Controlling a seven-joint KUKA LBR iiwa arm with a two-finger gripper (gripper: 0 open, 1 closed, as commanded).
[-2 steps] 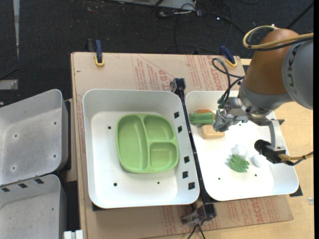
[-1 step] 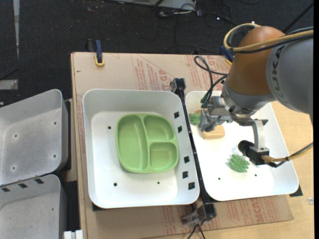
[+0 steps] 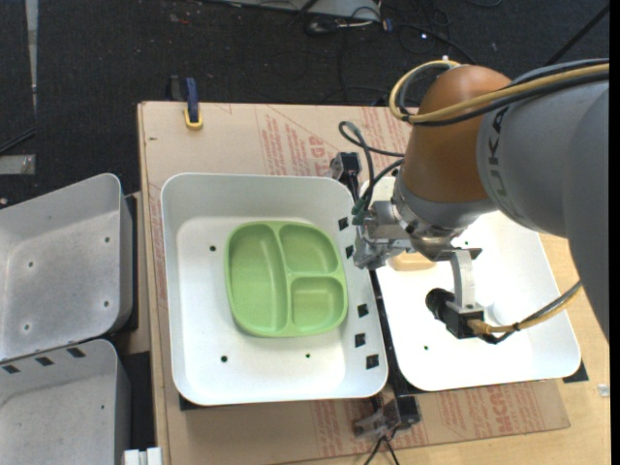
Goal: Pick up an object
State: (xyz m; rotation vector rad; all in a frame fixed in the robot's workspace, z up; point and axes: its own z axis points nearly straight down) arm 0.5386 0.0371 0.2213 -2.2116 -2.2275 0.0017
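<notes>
Green plate (image 3: 287,279): lies flat and open side up in the left bin (image 3: 194,356), over the left half of the worktop (image 3: 252,134), about midway between its far and near edges; its three compartments hold nothing; it is the one plain candidate for the pick.
Why it lies so: flat on the bin floor and clear of the walls on all sides, so its raised rim is probably the only part that offers a grip.
Tool (image 3: 383,250): hangs under the wrist over the seam where the two bins meet, near the middle of the worktop and just beside the plate's right rim; the wrist hides its tip, so I cannot tell whether it is wide or narrow, nor whether it holds anything.
Arm (image 3: 542,153): comes in over the worktop's right edge and covers much of the right bin (image 3: 523,347); the low reach fits a descent toward a bin floor rather than a carry.
Tan piece (image 3: 412,262): small, just under the wrist at the right bin's left side; too hidden to say whether it is a loose thing or part of the robot.
Clamp (image 3: 193,105): grips the worktop's far edge near its far-left corner, likely pinning the card sheet in place.
Progress: the plate rests unlifted; the pick looks not yet made.
</notes>
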